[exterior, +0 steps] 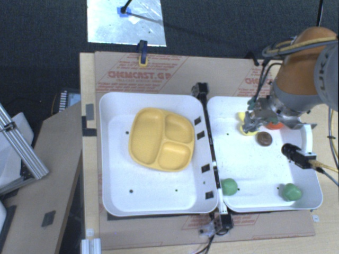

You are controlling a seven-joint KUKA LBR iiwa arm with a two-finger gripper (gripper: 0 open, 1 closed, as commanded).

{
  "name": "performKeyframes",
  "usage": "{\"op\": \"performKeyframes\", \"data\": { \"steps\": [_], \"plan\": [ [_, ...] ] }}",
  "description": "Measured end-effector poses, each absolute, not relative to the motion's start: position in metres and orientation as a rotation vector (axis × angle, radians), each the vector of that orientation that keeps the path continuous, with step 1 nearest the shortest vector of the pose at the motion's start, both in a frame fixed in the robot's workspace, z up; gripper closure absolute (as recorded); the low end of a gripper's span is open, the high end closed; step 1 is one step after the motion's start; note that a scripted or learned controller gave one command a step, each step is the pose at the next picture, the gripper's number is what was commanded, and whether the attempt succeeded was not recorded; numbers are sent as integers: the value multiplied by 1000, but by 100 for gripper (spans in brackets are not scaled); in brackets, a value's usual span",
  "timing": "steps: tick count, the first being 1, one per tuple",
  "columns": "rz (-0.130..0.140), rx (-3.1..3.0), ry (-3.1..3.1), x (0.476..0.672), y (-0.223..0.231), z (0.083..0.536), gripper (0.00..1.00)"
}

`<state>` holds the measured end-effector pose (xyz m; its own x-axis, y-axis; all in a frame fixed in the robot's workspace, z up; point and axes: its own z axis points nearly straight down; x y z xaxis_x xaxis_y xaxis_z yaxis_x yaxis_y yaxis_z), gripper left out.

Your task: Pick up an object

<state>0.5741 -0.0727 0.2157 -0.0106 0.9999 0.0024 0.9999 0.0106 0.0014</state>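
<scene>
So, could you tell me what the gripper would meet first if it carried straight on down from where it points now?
Most likely the yellow object right under the gripper in the right bin; the brown piece lies just beside it. Depth is hard to judge.

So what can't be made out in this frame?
- Gripper in the camera view: the wrist hides what it is doing.
- Yellow object and orange object: partly covered by the gripper, so their shapes are unclear.
- Brown object: too small to identify.
</scene>
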Motion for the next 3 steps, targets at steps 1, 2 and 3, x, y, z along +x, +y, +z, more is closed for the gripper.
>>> {"op": "performKeyframes", "data": {
  "steps": [1, 2, 3],
  "plan": [
    [-4, -2210, -2232, 572, -29, 220, 100],
    [-5, -2208, -2233, 576, 34, 224, 100],
    [-5, -2209, -2234, 580, 93, 222, 100]
  ]
}}
